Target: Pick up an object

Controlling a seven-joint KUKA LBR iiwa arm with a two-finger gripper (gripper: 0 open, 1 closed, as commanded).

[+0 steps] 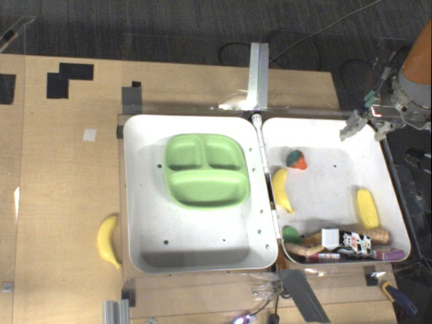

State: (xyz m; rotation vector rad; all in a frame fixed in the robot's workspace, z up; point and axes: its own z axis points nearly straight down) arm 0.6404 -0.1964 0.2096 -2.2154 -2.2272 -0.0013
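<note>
The tabletop (pixel 61 181) was light wood with black marks near its far left, and dark carpet (pixel 169 5) lay beyond it. Two white bins sat side by side. The left bin (pixel 145 248) held a green divided tray (pixel 204 169). A banana (pixel 108 240) lay on the tabletop just outside that bin's left wall.

The right bin (pixel 331 181) held a second banana (pixel 280 191) against its left wall, a strawberry (pixel 295 159) towards the back, and a corn cob (pixel 366 208) near the right wall. A clutter of small items (pixel 337 243), too jumbled to identify, lay along the front wall.

The end effector (pixel 368 121) hovered over the right bin's back right corner, well apart from every object. Its fingers (pixel 352 125) stood apart, with nothing between them.
</note>
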